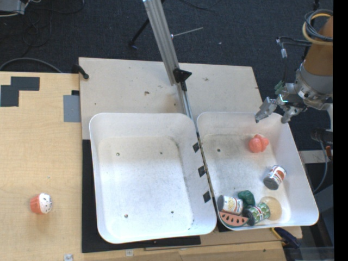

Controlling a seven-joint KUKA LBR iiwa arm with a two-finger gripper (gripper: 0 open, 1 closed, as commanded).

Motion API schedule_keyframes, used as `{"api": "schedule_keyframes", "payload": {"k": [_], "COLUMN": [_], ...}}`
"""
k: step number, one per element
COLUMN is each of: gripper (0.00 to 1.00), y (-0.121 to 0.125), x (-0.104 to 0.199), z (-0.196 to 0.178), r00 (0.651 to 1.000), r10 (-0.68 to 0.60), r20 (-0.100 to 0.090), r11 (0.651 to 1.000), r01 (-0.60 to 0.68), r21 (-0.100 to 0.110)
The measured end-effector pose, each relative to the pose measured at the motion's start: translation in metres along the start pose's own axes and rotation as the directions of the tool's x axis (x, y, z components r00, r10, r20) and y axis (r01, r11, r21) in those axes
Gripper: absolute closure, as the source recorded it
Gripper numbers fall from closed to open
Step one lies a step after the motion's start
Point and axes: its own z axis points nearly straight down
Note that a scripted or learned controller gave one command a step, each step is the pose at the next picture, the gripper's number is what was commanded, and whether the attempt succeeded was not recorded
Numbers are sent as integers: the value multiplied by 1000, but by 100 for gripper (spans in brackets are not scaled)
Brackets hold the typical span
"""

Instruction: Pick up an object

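My gripper (275, 112) hangs open over the far right edge of the right bin (296, 145), nothing between its two fingers. A red-orange lumpy object (259, 143) lies in the right bin just below and left of it. Further down sits a small can with a red and white label (275, 177). In the bin's near corner are clustered a small jar (232, 204), a dark green object (246, 196), a green-labelled can (257, 212), a tan round object (273, 207) and a watermelon slice (232, 219).
The left bin (103, 145) lies beside the right one, with black clips along the shared rim. An aluminium strut (166, 42) slants up from between the bins. A small red and white toy (41, 204) sits on the wooden bench at left.
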Motion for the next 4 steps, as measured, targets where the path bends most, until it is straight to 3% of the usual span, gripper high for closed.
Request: {"api": "schedule_keyframes", "payload": {"k": [1, 3, 4], "gripper": [0, 0, 0], "y": [1, -2, -3], "x": [0, 6, 8], "z": [-3, 105, 127], "r00": [1000, 1000, 1000], "r10": [-4, -5, -7], "r20": [2, 0, 1], "r11": [1000, 1000, 1000], "r01": [4, 5, 7], "r21": [-4, 1, -2]}}
